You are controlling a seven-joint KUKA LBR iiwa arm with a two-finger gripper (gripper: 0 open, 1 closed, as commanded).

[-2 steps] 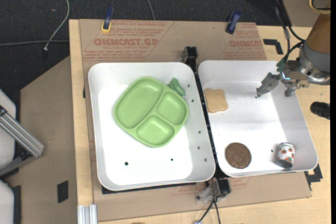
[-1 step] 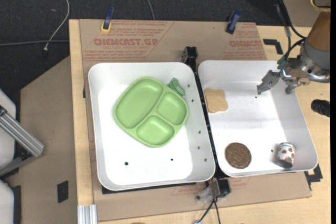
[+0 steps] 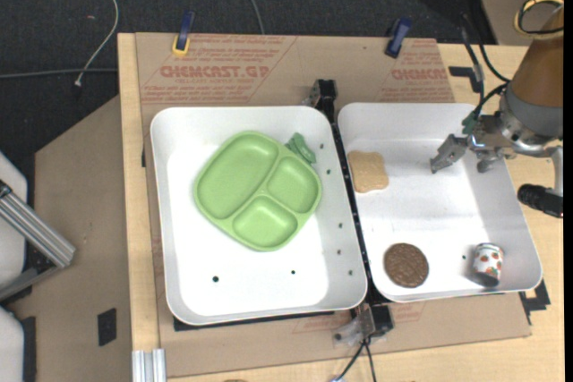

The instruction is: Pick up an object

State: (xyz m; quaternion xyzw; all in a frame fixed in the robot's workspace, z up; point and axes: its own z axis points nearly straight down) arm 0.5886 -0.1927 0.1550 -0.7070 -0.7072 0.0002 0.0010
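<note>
**Gripper hung open over the right bin's far half**

Nearest the camera, a round brown cookie [image 3: 406, 265] lay by the front rim of the right bin [image 3: 430, 208], with a small white toy with orange spots [image 3: 486, 261] in the front right corner, well apart from it. A tan, bread-like piece [image 3: 368, 172] sat against the bin's left wall, close to the divide between the two bins. Between these three things the middle of the floor lay bare and white, giving open room on every side.

The gripper [image 3: 467, 154] stood over the far right part of that bin, its two fingers spread apart with nothing between them. It was near the right wall and well apart from all three things.

The left bin [image 3: 179, 192] held a green divided plate [image 3: 258, 190] set at a tilt near its centre, with a small dark green piece [image 3: 303, 148] touching the plate's far edge. Two blue clamps [image 3: 185, 30] gripped the cardboard behind.
</note>
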